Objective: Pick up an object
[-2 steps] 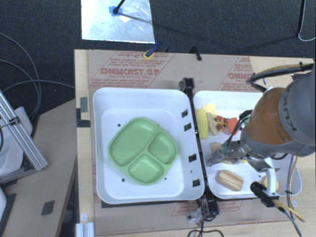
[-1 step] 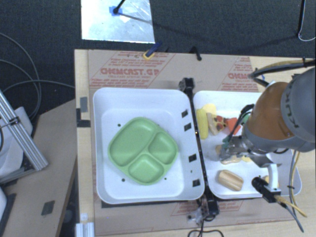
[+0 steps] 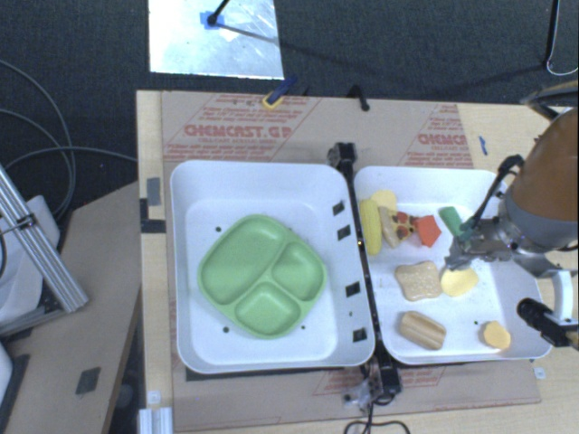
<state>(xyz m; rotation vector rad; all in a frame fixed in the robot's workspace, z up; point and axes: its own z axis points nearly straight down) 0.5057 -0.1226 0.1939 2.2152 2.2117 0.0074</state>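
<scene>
Hand (image 3: 455, 259) hovering over right bin (image 3: 507, 183).
Yellow disc (image 3: 460, 283) is lying just at its 6 o'clock, toast slice (image 3: 418, 280) at 8; finger spread is staying unreadable.

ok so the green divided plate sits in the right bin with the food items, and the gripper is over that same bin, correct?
Not quite. The camera view shows the green divided plastic plate in the left white bin, alone. The food items, such as the yellow banana-shaped piece and the tan bread slice, lie in the right white bin, and the gripper is over that right bin.
</scene>
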